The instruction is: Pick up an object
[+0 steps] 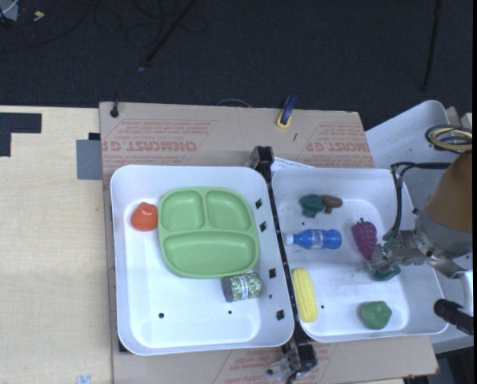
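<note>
The claw (385, 266) hung low in the right bin (334, 326), just beside the purple grapes (364, 237). It touched a small teal object (387, 273); whether its grip was spread or closed could not be told.

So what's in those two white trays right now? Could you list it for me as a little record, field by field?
left bin: green divided plate, orange cup beside the plate, small jar lying below the plate
right bin: blue bottle, corn cob, purple grapes, green lump, teal and brown item near the top
arm: reaches in from the right
tool: low in the right bin, beside the grapes, over a small teal object
</note>
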You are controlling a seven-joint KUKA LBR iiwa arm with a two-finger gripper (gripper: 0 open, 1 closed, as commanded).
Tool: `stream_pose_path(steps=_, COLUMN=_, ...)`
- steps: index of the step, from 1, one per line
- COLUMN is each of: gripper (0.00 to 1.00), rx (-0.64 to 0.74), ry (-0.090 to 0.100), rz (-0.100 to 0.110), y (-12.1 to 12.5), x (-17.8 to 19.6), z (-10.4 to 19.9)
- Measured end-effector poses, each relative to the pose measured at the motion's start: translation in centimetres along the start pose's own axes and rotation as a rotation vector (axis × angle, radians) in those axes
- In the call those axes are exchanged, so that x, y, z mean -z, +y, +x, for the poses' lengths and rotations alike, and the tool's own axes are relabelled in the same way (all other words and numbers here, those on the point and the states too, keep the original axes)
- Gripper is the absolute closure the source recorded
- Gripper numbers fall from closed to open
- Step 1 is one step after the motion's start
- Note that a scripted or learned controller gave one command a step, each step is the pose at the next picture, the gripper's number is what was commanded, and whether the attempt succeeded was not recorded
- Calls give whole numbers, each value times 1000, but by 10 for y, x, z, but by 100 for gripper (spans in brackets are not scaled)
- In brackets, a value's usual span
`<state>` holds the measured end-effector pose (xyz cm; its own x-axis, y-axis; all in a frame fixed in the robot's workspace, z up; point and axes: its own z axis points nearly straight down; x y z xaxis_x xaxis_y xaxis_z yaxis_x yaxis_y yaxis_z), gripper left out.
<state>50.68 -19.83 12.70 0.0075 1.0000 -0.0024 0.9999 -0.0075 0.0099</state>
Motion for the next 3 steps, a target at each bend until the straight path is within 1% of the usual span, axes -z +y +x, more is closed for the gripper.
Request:
stream_pose_path(steps=1, gripper=100, rx=-1, ry=2, rz=9, y=-4, x=45, z=-8)
stream_pose_path(steps=2, gripper=100, rx=8, ry=2, rz=7, y=-3, x=98, z=-9)
stream_pose_path(steps=3, gripper=100, rx=13, ry=6, rz=13, y=-1, x=103, z=52)
